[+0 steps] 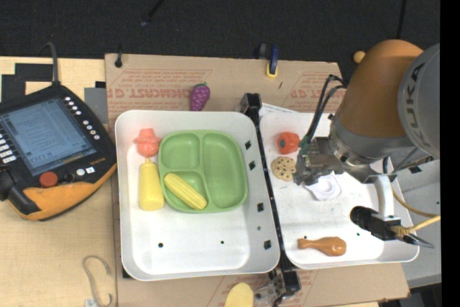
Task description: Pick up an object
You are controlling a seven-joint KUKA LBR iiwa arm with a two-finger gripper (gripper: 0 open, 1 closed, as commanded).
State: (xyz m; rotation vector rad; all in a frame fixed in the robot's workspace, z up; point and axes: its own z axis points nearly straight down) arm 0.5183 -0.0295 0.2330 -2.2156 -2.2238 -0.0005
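Tool [310, 172] hung low in right bin [359, 244]; grip state could not be told. Cookie [283, 168] lay just beside tool, tomato [287, 142] near, chicken drumstick [325, 246] apart. Left bin [187, 255] carried green plate [215, 176], corn [185, 191]. Cardboard [158, 86] print unreadable; arm [413, 101] read "KUKA".

Red printing on the cardboard sheet [172, 86] under the bins appears upside down and too faint to read surely, while the arm [424, 97] bears large letters, seemingly "KUKA", at its grey housing's right side.
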